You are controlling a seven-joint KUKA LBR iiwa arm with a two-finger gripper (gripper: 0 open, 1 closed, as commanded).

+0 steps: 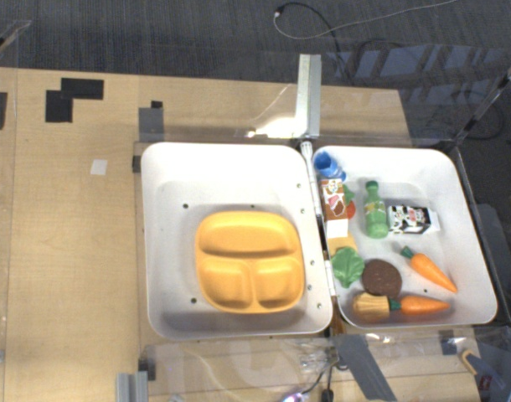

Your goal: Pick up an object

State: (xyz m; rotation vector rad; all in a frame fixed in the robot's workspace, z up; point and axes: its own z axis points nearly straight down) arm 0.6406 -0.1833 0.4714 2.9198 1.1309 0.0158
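The right bin [456, 193] holds several toy foods. A blue-capped bottle [327, 164] lies at its upper left, with a red-and-white carton [335, 199] below it. A green bottle [374, 210] stands near the middle, beside a black-and-white milk carton [408, 218]. Lower down sit a yellow cheese wedge [341, 244], a green leafy vegetable [348, 266], a brown cookie [381, 278], two orange carrots [429, 272] [421, 306] and a tan bread piece [370, 307].
The left bin [167, 224] holds a yellow divided plate [250, 259] with three compartments. A grey upright post [309, 99] stands behind the seam between the bins. A black cable [322, 19] lies on the dark floor at the back.
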